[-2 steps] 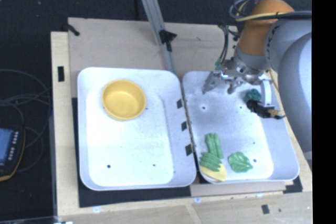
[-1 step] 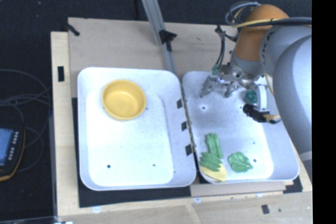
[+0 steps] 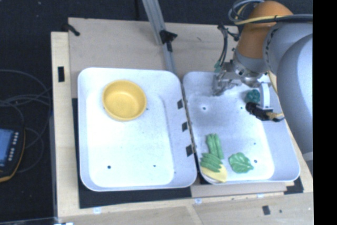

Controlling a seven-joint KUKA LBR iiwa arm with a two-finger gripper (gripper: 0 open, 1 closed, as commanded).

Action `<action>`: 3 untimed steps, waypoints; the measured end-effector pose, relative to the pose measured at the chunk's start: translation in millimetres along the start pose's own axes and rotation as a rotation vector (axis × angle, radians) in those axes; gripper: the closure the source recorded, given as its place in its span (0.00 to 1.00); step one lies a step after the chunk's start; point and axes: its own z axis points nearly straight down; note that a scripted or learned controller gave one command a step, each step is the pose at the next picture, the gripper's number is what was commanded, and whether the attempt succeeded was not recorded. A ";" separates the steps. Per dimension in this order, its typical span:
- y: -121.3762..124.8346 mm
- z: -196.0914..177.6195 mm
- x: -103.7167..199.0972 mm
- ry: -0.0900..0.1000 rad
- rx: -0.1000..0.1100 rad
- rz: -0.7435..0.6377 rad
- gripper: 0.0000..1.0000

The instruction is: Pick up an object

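The gripper (image 3: 220, 85) hangs low over the far left corner of the right bin (image 3: 231, 126), and from this slant it is not possible to tell whether it is open or closed, nor whether it touches the bin floor; nothing can be seen held in it. Just beside it, toward the view's right and close under the wrist, sits a small teal thing (image 3: 254, 96), partly hidden by the arm. Well apart from the gripper, toward the near edge of the same bin, lie a green and yellow toy (image 3: 213, 156) and, just right of that, a green leaf-shaped piece (image 3: 240, 162). Between the gripper and these two the white floor is bare. The bin's far rim and its left wall are both near the gripper. Beyond that wall, in the left bin (image 3: 131, 153), a yellow bowl (image 3: 124, 100) stands upright, well apart from the gripper to the view's left. A slanted metal rail (image 3: 150, 0) rises behind the bins, left of the gripper.
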 end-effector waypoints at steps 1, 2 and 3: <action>-0.8 -43.8 -4.0 0.001 -0.002 0.000 1.00; 6.5 -96.5 3.6 0.001 -0.004 -0.001 1.00; 8.2 -141.3 -2.6 0.001 -0.003 0.000 1.00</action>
